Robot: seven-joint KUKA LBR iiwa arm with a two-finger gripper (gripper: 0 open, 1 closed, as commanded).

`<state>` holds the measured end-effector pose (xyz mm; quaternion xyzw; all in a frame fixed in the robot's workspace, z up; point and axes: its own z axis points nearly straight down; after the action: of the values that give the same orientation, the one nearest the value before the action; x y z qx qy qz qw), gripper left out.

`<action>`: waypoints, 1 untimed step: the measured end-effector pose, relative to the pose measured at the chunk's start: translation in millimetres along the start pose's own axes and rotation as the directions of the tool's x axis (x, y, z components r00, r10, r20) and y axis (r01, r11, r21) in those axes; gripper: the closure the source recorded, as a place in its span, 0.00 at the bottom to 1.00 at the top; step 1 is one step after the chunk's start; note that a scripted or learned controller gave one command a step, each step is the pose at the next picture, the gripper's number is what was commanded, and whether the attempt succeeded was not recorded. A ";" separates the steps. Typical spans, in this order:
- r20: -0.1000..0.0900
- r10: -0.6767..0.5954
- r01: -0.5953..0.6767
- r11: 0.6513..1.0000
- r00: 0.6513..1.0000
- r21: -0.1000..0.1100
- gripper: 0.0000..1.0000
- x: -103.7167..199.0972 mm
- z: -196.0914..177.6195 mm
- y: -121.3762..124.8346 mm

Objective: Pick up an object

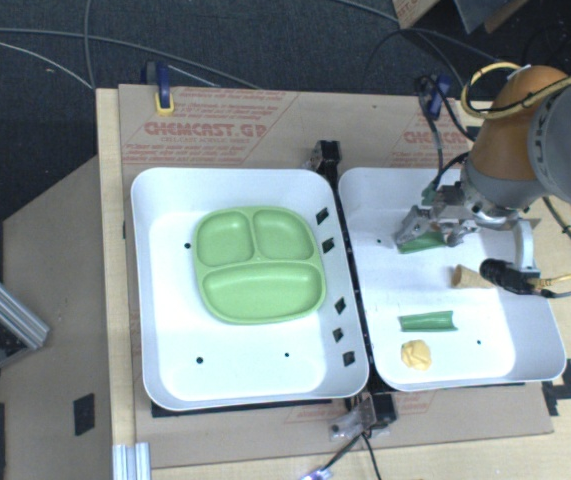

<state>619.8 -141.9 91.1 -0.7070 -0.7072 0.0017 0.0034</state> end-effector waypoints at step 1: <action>0.001 0.000 0.000 1.000 1.000 -0.008 1.00 -0.2 -15.1 2.1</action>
<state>622.0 -142.2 106.2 -0.7072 -0.7070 -0.0007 0.0003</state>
